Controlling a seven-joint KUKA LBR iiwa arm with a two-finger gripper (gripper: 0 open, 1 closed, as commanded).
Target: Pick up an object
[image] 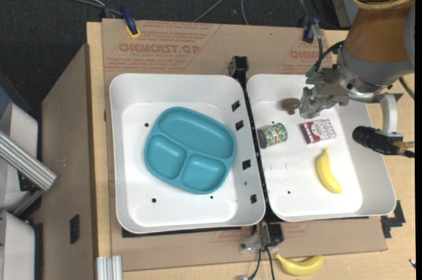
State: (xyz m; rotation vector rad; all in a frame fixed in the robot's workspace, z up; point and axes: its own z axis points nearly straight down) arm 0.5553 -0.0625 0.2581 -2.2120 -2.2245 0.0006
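The right bin [297, 203] holds a green can [272, 135] lying on its side near the divider, a small red and white packet [318, 131], a yellow banana [328, 171] and a small brown object [289, 104] at the back. My gripper [312, 109] hangs over the back of this bin, just above the packet and right of the brown object. Nothing shows between its fingers. The left bin [128, 140] holds a teal divided plate [190, 149].
A second banana [301, 264] lies on the bench outside the bins' front edge. Black clips [238, 65] sit along the divider between the bins. Cables run across the back of the bench, and cardboard surrounds the bins.
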